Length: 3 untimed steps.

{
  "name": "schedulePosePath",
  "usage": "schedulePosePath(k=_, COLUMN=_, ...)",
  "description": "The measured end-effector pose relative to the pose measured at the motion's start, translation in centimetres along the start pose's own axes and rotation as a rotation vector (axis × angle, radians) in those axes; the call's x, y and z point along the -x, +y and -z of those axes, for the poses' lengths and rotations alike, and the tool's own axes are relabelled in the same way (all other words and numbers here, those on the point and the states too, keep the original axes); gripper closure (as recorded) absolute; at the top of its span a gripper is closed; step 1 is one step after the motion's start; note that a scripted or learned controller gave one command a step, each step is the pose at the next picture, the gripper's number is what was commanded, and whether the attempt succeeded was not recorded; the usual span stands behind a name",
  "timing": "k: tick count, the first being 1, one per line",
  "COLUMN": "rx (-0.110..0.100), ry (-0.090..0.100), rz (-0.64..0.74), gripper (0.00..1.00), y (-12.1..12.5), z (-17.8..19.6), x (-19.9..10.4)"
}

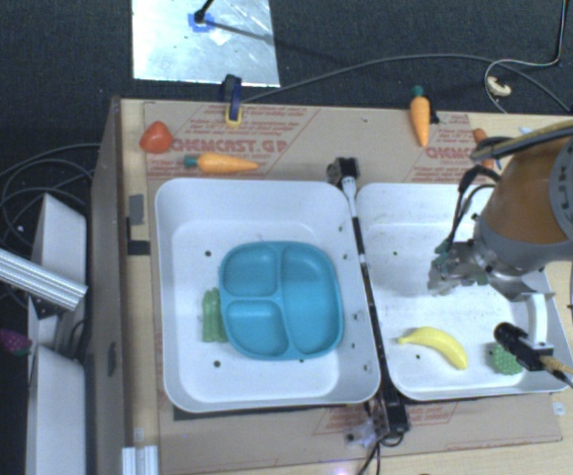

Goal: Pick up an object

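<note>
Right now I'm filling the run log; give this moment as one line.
gripper: over right bin, grasp unclear | banana: lying in right bin | blue plate: left bin

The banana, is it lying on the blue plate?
No, the banana lies in the right bin, while the blue plate sits in the left bin.

A yellow banana (434, 345) lies flat at the right bin's (405, 211) 6 o'clock edge, a green item (505, 361) near it at 3 o'clock.
</note>
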State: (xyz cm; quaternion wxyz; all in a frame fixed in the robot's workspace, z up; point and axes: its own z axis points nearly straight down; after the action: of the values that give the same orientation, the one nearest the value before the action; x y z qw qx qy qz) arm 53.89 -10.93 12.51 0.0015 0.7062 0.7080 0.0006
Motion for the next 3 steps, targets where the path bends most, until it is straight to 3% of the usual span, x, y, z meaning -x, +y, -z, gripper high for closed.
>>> schedulePosePath(k=1, rx=-0.001, ry=0.001, rz=0.000, gripper=0.00, y=0.0, z=0.0, x=0.0)
schedulePosePath(k=2, rx=-0.002, ry=0.002, rz=-0.002, gripper=0.00, y=-5.2, z=-4.1, x=-1.6)
schedulePosePath(k=3, rx=0.000, ry=0.000, rz=0.000, gripper=0.00, y=2.9, z=-4.0, x=2.5)
